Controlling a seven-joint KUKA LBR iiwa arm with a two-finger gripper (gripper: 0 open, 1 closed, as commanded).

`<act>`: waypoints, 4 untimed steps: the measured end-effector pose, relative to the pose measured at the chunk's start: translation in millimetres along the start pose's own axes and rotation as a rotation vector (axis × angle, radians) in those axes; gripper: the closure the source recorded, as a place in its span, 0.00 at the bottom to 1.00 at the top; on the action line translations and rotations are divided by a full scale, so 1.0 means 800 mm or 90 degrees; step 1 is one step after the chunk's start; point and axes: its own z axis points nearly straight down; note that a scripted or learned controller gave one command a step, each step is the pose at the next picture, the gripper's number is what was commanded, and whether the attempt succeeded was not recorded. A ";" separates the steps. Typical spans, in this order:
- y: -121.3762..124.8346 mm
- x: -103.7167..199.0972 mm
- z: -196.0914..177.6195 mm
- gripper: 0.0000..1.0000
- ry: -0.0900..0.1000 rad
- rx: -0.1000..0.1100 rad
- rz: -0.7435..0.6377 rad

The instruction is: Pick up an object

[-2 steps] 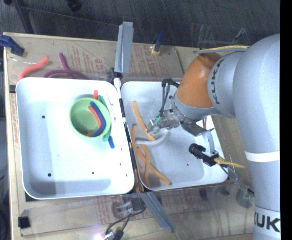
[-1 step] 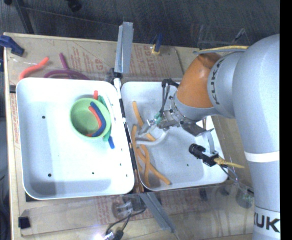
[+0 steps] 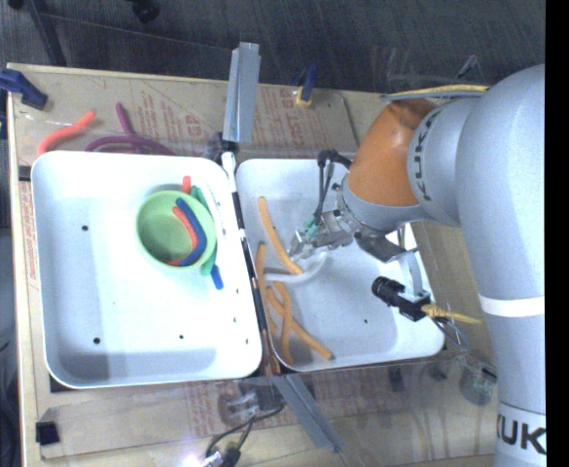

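Gripper (image 3: 308,244) low in the right bin (image 3: 381,343), near its left half, among orange tubes (image 3: 282,290); whether it is open or closed, or has hold of anything, cannot be told at this slant. Tubes lie along the right bin's left wall, one slanting toward the far edge, others looping to the near-left corner. Left bin (image 3: 99,358) holds a green bowl (image 3: 167,230) at centre, with red and blue pieces in it. Bench (image 3: 167,100) is bare wood; pink and orange cords (image 3: 119,139) lie at its far-left corner, a blue clamp (image 3: 308,81) on the far edge. Dark carpet beyond. Arm (image 3: 488,163) enters from the right, orange band (image 3: 386,168) over the right bin's far-right corner, wrist bent down and left.
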 end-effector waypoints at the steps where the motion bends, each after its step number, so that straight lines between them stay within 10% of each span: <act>1: 0.000 0.000 0.000 0.00 0.000 0.000 0.000; 2: -0.008 0.041 0.019 0.00 -0.005 -0.009 -0.013; 3: -0.008 0.044 0.008 1.00 -0.002 -0.005 -0.019; 4: -0.009 0.042 0.007 0.00 -0.004 -0.005 -0.018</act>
